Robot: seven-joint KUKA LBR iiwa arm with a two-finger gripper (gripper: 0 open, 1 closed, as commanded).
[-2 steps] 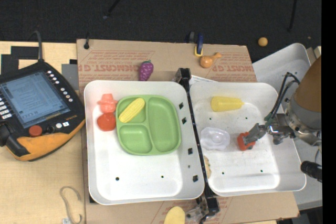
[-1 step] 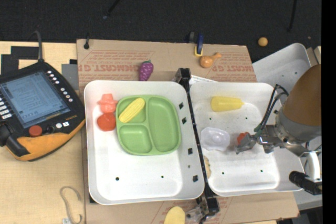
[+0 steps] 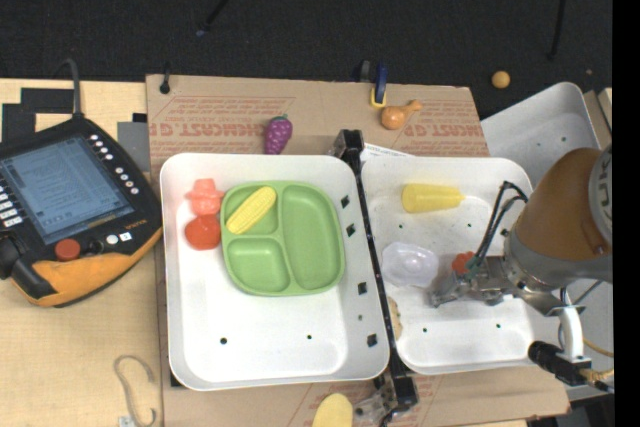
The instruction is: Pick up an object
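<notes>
Red printed lettering runs along the far edge of the cardboard sheet [image 3: 320, 115] lying under the two bins. It appears upside down from this camera, in two runs, each resembling "CHEMCAST GP"; the exact letters are not certain. The screen of the control pendant [image 3: 70, 205] at the left shows lines of text too small to read.

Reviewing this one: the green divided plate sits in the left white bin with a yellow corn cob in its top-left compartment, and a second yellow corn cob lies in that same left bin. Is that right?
Not quite. The camera view shows the green divided plate in the left white bin with a yellow corn cob in its top-left compartment, but the second yellow corn cob lies in the right white bin, near its far edge.
</notes>
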